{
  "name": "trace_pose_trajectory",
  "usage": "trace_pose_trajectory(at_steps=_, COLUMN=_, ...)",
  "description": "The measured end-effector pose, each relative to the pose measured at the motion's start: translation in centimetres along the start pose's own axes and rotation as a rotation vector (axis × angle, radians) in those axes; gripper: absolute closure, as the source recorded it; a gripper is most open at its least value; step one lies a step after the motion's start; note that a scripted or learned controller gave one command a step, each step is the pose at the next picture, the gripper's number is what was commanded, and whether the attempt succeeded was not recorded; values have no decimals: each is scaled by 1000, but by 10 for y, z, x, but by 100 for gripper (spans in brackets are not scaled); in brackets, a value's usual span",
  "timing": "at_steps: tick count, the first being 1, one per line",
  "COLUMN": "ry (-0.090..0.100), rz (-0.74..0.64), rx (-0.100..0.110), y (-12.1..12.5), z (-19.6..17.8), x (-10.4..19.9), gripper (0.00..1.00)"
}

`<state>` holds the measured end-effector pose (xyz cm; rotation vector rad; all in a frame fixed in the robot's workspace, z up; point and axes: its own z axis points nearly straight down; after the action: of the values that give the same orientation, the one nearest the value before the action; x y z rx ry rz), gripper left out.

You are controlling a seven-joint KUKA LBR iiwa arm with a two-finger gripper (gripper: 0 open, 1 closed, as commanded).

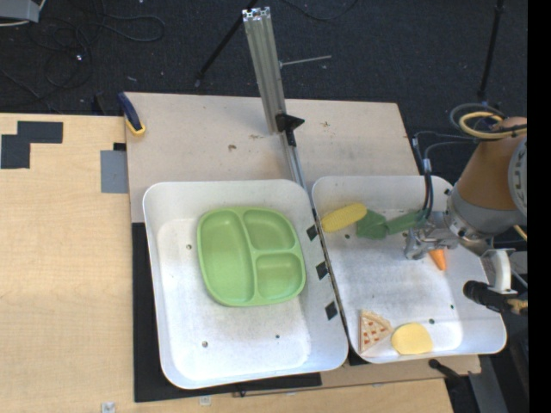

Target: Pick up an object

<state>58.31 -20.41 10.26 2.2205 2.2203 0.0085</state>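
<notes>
orange piece [439, 259] lies just beside the gripper [418, 249] in the right bin [482, 338]; its grip cannot be told.

Bench [344, 132]: pale wooden top, scuffed. Bears two shallow white bins side by side, touching along their inner edges: left bin [172, 334], right bin [387, 265]. An upright aluminium post [265, 67] stands at its rear. A blue-and-yellow clamp [132, 115] grips its rear left corner.
</notes>
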Motion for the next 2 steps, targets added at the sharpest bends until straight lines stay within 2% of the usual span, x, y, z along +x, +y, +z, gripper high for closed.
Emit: trace_pose_trajectory(at_steps=2, ry=-4, rz=-2, rx=1, y=3, z=-115, x=4, gripper=100)
